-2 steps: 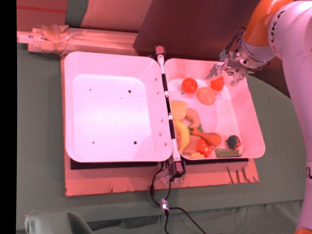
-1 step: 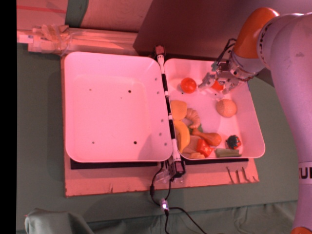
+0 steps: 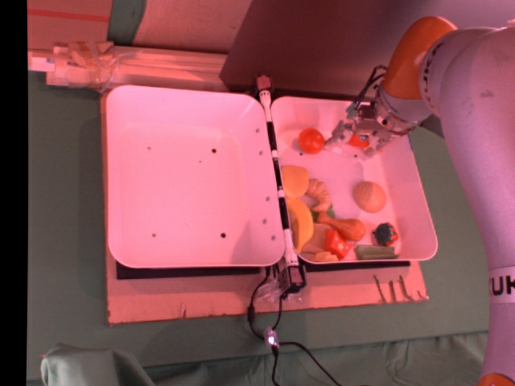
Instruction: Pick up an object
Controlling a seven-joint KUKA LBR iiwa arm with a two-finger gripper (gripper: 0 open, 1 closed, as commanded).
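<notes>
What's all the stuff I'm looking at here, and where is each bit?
White bins: two, side by side; left bin, right bin.
Tomato: one, red, far part of right bin.
Orange object: one, under the gripper; whether it is held is unclear.
Round tan item: one, middle of right bin.
Toy food pile: several pieces, yellow, orange, red, near-left part of right bin.
Green piece: one, near edge of right bin.
Cardboard sheet: one, brown, beneath bins.
Gripper: one, grey, far part of right bin.
</notes>
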